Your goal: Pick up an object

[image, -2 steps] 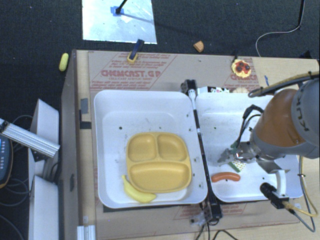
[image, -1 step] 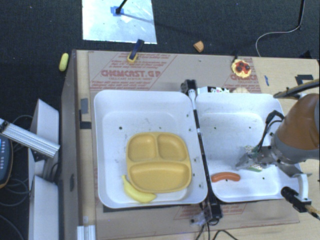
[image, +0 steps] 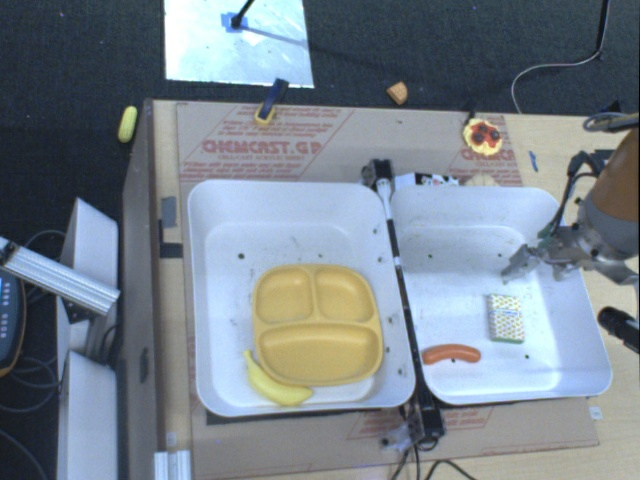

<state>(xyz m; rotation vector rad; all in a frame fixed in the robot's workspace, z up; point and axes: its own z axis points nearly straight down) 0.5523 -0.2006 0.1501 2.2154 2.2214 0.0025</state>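
In the right bin lie two objects: a small rectangular block with a green and white pattern and an orange-red sausage nearer the front edge. My gripper hangs over the right part of that bin, just above and to the right of the patterned block. Its two fingers are spread open and nothing sits between them. The grey arm comes in from the right edge.
The left bin holds a yellow divided plate and a yellow banana at its front corner. A black divider runs between the bins. Small toys lie on the cardboard behind the bins.
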